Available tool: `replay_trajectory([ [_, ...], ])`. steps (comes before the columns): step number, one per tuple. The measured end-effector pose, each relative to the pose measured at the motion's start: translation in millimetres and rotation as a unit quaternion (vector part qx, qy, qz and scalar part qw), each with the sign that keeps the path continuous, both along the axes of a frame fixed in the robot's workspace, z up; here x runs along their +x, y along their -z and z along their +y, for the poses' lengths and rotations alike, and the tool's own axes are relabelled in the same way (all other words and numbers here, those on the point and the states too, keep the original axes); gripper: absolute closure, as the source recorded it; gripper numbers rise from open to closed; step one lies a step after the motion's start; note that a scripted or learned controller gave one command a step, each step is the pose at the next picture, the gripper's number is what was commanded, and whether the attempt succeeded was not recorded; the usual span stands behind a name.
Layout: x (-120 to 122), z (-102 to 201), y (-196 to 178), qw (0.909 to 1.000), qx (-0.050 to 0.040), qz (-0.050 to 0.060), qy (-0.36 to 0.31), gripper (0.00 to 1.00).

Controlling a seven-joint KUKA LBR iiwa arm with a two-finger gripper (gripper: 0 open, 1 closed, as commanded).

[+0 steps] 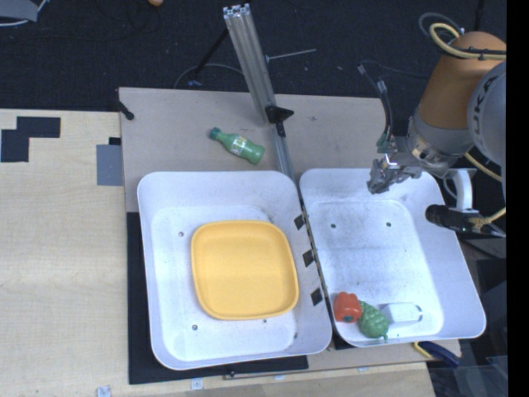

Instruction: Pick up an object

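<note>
The gripper (pixel 385 174) is seen at one o'clock over the right bin (pixel 450 259); its jaw state cannot be told. A red pepper (pixel 347 307), green object (pixel 373 322) and white object (pixel 402 312) are clustered at five o'clock.

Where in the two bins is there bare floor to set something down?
Right bin: bare floor from under the gripper to the near corner, which is crowded by the red pepper, green item and white item. Left bin: the yellow plate leaves bare margins.
</note>
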State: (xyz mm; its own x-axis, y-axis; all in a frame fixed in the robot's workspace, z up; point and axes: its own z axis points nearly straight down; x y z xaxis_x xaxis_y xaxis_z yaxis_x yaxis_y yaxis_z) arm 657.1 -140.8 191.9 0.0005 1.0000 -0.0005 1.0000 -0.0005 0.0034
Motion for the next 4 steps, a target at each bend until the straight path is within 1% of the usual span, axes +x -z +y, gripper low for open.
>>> replay_trajectory([
  [2, -2, 1, -84, 1.0, -0.0001, 0.0, 0.0, 1.0],
  [3, 2, 58, -72, 1.0, 0.0008, 0.002, -0.002, 1.0],
  [4, 0, 109, -73, 1.0, 0.0007, 0.002, -0.002, 1.0],
])
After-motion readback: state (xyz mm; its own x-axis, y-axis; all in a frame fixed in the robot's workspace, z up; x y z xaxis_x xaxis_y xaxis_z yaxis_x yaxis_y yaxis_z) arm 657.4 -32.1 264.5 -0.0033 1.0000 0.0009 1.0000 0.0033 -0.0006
